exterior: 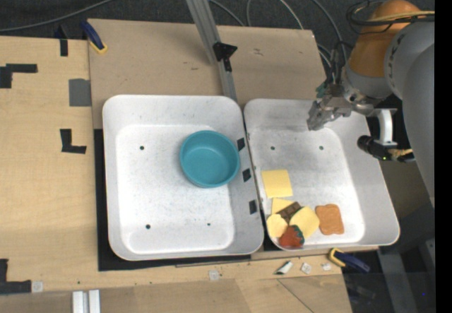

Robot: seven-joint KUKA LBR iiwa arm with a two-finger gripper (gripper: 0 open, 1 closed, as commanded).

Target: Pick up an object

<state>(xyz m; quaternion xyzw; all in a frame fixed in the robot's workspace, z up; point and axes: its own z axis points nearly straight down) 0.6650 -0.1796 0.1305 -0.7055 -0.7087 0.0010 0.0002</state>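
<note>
My worktop is pale wood board. Two shallow white bins sit on it side by side, touching along their inner edges: the left bin and the right bin. A dark mat shows under the left bin's left and near edges. Black tape marks dot the far-left boards. A blue-and-yellow clamp grips the far left edge, another clamp the near right.

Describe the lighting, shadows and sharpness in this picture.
Camera view: even, soft light with no strong glare on the white bins; the blue bowl casts only a faint shadow; the gripper is slightly soft, as are the small items near the yellow square.
</note>
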